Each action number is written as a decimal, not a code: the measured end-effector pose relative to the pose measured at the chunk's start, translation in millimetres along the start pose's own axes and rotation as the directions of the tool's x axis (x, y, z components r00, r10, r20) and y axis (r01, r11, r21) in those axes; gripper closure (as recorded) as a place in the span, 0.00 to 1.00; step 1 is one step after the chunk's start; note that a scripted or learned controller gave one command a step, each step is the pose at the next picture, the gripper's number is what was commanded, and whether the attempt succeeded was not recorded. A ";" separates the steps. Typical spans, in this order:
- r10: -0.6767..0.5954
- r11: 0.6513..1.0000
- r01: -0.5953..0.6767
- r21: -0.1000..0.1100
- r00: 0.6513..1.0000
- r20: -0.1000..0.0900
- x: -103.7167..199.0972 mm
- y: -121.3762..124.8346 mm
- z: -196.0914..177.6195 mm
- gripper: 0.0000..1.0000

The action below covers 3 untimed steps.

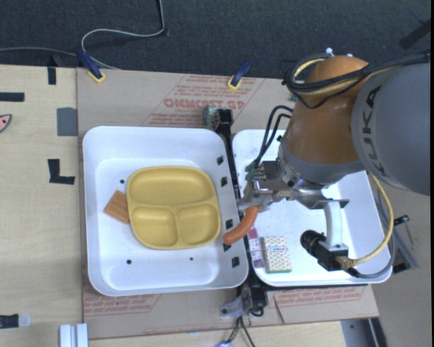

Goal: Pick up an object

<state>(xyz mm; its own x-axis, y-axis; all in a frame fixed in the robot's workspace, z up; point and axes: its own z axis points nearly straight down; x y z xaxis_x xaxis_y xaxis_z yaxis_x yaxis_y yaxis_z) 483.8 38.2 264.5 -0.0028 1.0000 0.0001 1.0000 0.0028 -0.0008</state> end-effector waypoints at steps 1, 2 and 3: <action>0.001 1.000 -0.001 0.002 1.000 0.000 19.9 -0.4 3.3 1.00; 0.000 1.000 0.000 0.001 1.000 -0.001 27.2 -0.4 -3.4 1.00; 0.003 1.000 -0.003 -0.001 1.000 0.002 -34.5 0.0 -7.5 1.00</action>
<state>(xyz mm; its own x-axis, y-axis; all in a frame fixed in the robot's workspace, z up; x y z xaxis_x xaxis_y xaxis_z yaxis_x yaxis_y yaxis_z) 484.0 3.6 272.0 -0.0003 1.0000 -0.0014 1.0000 0.0003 0.0001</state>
